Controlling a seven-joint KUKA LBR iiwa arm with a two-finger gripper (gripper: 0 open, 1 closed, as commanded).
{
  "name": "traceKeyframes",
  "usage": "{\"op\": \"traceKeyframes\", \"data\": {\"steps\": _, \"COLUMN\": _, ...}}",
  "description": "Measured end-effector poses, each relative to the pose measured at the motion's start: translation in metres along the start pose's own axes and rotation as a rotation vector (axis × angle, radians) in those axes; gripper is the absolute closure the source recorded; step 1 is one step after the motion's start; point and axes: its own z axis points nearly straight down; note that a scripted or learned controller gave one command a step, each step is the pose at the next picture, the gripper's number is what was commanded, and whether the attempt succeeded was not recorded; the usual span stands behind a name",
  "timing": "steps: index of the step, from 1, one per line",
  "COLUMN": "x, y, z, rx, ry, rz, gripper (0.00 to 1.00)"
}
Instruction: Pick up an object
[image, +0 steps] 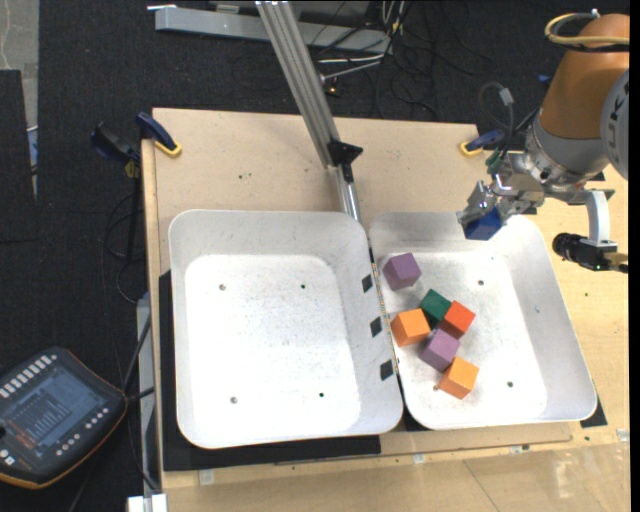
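Sitting between the fingers of the gripper (487, 215), blue block (483, 224), jaws closed on it, raised over the far edge of the right bin (560, 340). Lying below and to the left of the jaws, toward the near side: purple cube (402, 270), then a touching cluster of green (434, 304), orange and purple blocks. Left bin (200, 250) well apart.

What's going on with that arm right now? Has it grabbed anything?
End effector raised over right bin's far edge, blue block between its fingers. Six blocks left clustered in that bin. Nothing in the way.
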Motion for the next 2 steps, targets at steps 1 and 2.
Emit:
{"op": "traceKeyframes", "data": {"steps": 1, "x": 0.056, "y": -0.014, "z": 0.009, "rx": 0.004, "ry": 0.003, "rz": -0.005, "gripper": 1.00}}
{"op": "traceKeyframes", "data": {"steps": 2, "x": 0.118, "y": -0.033, "z": 0.007, "rx": 0.004, "ry": 0.004, "rz": -0.007, "gripper": 1.00}}
